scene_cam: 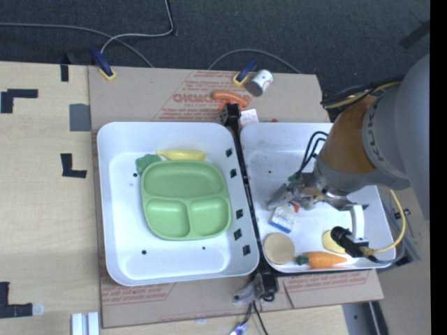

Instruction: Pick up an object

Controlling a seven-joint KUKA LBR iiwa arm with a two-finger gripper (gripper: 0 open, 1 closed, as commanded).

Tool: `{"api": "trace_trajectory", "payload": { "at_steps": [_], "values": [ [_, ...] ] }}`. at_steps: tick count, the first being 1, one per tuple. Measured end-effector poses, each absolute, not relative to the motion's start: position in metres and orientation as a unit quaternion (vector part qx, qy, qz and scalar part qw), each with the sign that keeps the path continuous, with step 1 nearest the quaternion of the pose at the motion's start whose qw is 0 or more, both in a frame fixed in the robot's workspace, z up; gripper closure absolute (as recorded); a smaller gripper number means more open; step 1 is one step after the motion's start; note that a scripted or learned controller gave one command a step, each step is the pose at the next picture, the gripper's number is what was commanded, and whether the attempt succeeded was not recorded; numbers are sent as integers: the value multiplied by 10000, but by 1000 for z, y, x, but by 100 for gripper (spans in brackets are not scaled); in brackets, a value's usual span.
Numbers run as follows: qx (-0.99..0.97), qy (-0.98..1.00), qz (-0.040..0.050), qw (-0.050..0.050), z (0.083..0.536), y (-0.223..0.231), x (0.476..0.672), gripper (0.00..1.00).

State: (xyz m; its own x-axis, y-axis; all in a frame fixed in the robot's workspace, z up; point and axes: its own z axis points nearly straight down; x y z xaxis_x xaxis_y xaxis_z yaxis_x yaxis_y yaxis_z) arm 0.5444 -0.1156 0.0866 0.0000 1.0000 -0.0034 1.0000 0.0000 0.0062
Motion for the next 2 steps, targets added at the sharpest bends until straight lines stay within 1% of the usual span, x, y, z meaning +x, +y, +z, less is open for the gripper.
{"api": "trace_trajectory", "payload": {
  "at_steps": [1,2],
  "values": [
    [7070,7072,12,32,96,-115,545,100],
    [7061,7081,4,-2,184,-40,557,100]
  ]
}}
